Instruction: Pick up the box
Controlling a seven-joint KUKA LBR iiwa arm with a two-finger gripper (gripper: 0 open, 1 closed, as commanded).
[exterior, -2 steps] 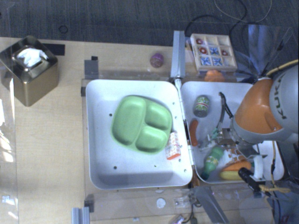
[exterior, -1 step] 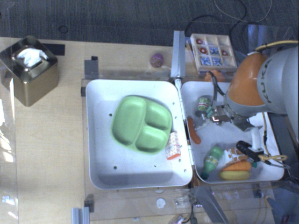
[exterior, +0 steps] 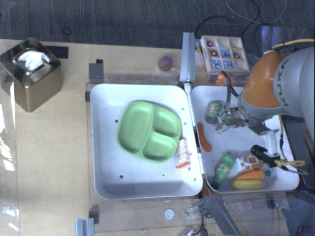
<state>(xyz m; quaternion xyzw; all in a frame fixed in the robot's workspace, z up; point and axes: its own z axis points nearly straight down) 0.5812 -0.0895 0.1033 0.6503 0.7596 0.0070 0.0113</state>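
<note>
Nearest rim first: in the right bin (exterior: 235, 142) a yellow banana-shaped piece (exterior: 247, 184) lies flat against the near wall. An orange carrot (exterior: 254, 175) touches it on the far side, and a green bottle (exterior: 224, 165) lies on its side just left of both. A red sausage (exterior: 204, 137) lies farther back along that bin's left wall, and a small can (exterior: 214, 110) stands in the far left part. My gripper (exterior: 225, 121) sits low over the right bin, just right of the can. From this slant I cannot tell how far open it is, nor whether it touches the can. The box (exterior: 182, 154), the target, is not in it. It is a small white carton with red print in the left bin (exterior: 113, 176), tilted and close to that bin's right wall, touching or just off the near right corner of the green divided plate (exterior: 149, 130). So the dividing walls between the bins, and the sausage, stand between box and gripper — near, but apart. The plate takes up the middle of the left bin. On the bench behind the bins are a tray of red and blue tiles (exterior: 224, 55) above the right bin and a small purple ball (exterior: 165, 63) beside the metal rail. A brown tissue holder (exterior: 32, 75) with white paper showing stands at far left.
</note>
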